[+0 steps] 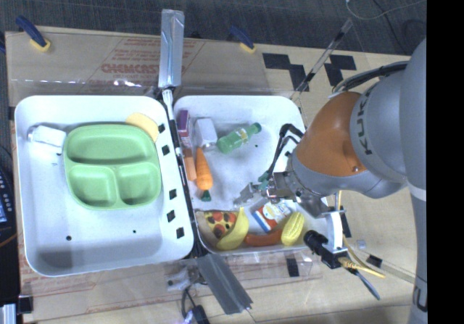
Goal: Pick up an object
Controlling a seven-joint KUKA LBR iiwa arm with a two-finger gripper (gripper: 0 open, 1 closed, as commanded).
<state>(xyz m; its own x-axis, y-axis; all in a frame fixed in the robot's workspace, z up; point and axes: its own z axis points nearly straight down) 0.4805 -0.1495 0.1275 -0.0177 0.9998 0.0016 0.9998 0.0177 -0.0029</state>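
Note:
The right bin (239, 106) holds several objects. A green bottle (236, 139) lies near its back. A small white and purple box (194, 129) and an orange carrot (203, 172) sit along its left wall. At the front lie a pizza slice toy (216, 222), a yellow banana (236, 232), a red sausage (262, 238), a yellow corn-like piece (293, 228) and a white, blue and red packet (270, 214). My gripper (252, 191) hangs low over the bin's middle, just behind the banana and the packet. Nothing shows between its tips.
The left bin (43, 243) bears a green divided tray (112, 164), a yellow piece (143, 124) at the tray's back right corner, and a white block (46, 135) at its left. The arm's orange band (332, 143) overhangs the right bin's right wall.

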